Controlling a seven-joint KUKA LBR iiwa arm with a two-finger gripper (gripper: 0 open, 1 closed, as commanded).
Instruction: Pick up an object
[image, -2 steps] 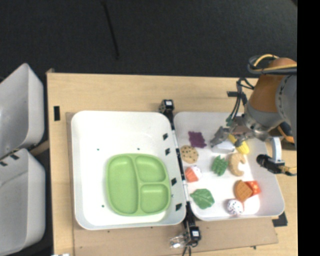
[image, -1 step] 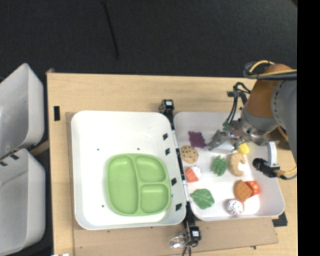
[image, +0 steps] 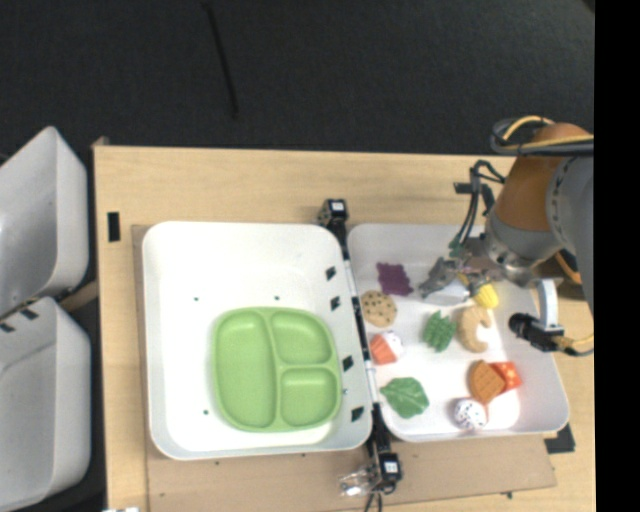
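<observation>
The right bin (image: 540, 410) holds several small toy foods. Among them are a purple piece (image: 393, 277), a round cookie (image: 377, 307), a dark green piece (image: 438, 331), a yellow piece (image: 487, 296) and a tan curved piece (image: 473, 328). My gripper (image: 440, 276) hangs low over the bin's back part, between the purple piece and the yellow piece, just above the dark green one. The arm's orange band (image: 530, 190) rises behind it at the right. I see nothing held in the gripper.
Nearer the front of the right bin lie a red and white piece (image: 385, 347), a green leaf (image: 405, 396), an orange waffle (image: 487, 380) with a red piece (image: 509, 376), and a white die (image: 467, 414). The left bin (image: 180, 260) holds a green divided plate (image: 275, 368).
</observation>
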